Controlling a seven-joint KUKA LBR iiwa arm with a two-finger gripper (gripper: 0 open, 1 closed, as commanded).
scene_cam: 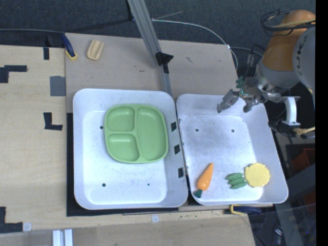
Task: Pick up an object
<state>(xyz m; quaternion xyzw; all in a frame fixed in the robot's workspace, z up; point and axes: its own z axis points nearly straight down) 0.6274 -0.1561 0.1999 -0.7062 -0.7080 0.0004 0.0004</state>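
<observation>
Carrot (205, 177) not picked up yet.
It lies in the right bin (256, 132) by the pineapple (256, 175); the gripper (237, 103) hangs far off, fingers open, holding nothing.

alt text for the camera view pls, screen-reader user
The gripper hangs with open fingers over the far edge of the right bin, holding nothing. A toy carrot and a yellow toy with green leaves lie near that bin's front; the left bin holds a green divided plate.
</observation>
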